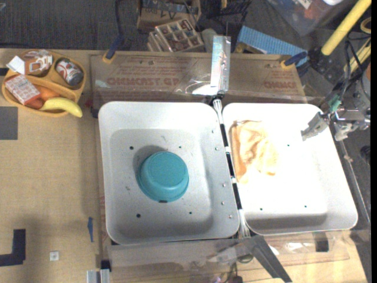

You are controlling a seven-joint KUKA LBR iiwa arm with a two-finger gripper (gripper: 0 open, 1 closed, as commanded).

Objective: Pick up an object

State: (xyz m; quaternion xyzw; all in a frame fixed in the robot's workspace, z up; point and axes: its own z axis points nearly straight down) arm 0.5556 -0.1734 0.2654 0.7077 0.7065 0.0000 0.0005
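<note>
Camera view: the teal bowl (164,176) sits upside down in the middle of the left bin (118,122), open floor all round it. Right of the bowl, past the shared rims, an orange cloth (253,150) lies against the right bin's (330,211) near wall. The pincer (312,128) hovers beyond it; whether released or clenched I cannot tell. Above the bowl, cardboard (153,78) lettering reads partly "CAST".
</note>
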